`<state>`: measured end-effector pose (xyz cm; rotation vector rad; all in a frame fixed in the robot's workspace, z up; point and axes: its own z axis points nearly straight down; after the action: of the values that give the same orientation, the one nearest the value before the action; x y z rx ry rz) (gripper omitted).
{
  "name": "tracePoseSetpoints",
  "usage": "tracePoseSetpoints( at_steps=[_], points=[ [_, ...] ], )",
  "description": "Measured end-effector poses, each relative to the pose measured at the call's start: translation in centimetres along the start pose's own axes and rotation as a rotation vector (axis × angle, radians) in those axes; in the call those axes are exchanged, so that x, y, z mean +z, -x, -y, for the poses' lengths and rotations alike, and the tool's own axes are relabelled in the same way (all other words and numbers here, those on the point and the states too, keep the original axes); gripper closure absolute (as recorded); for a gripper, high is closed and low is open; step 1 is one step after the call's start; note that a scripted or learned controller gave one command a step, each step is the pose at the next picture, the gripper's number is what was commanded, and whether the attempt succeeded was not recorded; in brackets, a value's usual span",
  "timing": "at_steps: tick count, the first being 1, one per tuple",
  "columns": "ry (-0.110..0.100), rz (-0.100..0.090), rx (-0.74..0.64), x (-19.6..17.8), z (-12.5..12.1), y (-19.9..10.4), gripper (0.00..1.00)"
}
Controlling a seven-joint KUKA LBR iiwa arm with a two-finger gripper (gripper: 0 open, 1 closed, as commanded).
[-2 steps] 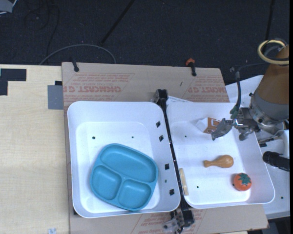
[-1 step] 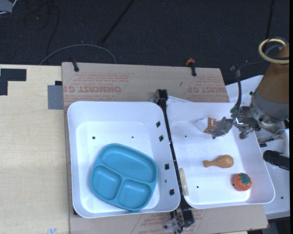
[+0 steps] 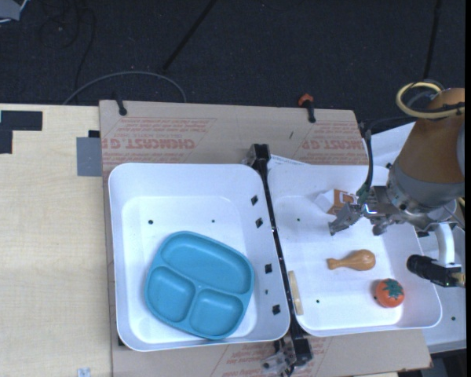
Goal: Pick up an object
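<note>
Jaws apart on your gripper (image 3: pixel 361 220), nothing held; that drumstick (image 3: pixel 352 261) looks light, rigid, slick: pinch its narrow neck.

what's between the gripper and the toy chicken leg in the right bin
Nothing. In the camera view the gripper hangs above the chicken leg, and the stretch between them is bare white floor of the right bin.
</note>
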<state>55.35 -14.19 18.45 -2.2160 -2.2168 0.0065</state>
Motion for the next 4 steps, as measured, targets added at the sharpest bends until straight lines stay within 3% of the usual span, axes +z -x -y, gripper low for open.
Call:
tracePoseSetpoints(
  at_steps=[1,2,3,4],
  points=[
    [-0.001,0.0,0.001,6.1,0.7,0.4,0.0],
    [0.005,0.001,0.001,9.8,0.7,0.3,0.0],
    [0.005,0.001,0.006,8.6,0.7,0.4,1.0],
    [0.009,0.003,0.005,4.1,1.2,1.1,1.0]
  ],
)
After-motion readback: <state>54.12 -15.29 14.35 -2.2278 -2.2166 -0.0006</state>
